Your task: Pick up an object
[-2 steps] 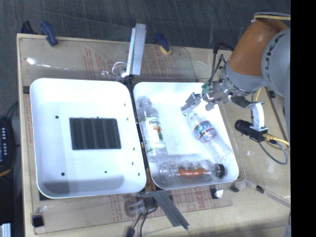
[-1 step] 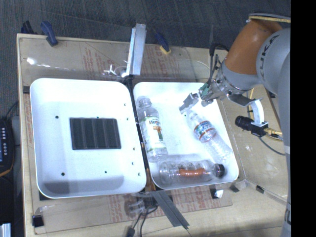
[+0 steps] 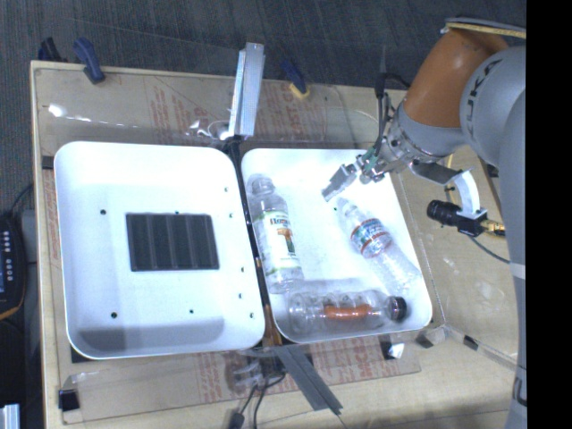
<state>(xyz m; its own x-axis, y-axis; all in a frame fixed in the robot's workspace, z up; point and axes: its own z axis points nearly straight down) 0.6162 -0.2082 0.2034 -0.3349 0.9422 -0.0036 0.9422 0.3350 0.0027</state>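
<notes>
Three clear plastic bottles lie in the right bin. One with a white and green label runs along the bin's left wall. A smaller one with a red and blue label lies slanted on the right side. A third with an orange band and a dark cap rests along the front wall. My gripper hangs over the bin's back right part, just above the cap end of the red-labelled bottle, with nothing visible between its fingers.
The left bin holds a dark ribbed rectangular block. A grey divider post stands at the back between the bins. Blue clamps hold the bench's back edge. A black cable connector hangs right of the right bin.
</notes>
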